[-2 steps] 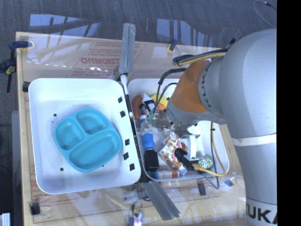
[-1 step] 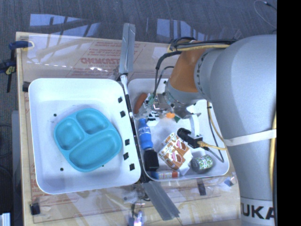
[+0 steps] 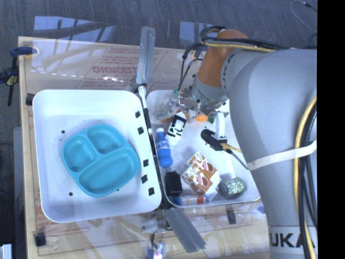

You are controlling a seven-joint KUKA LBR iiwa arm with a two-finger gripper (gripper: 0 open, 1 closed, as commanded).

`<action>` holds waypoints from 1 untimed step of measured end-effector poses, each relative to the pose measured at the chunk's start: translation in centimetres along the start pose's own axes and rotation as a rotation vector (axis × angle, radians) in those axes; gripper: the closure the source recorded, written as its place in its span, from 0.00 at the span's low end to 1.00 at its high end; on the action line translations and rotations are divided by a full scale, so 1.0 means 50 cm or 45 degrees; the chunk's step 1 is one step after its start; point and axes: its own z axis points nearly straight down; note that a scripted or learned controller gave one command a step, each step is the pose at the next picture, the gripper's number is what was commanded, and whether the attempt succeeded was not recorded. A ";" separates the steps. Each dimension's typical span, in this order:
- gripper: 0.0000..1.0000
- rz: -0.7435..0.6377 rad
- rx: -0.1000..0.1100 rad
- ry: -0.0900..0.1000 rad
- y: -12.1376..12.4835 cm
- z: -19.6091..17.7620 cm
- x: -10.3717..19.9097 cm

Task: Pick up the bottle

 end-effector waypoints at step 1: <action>0.00 0.431 0.006 0.001 -0.172 0.004 0.047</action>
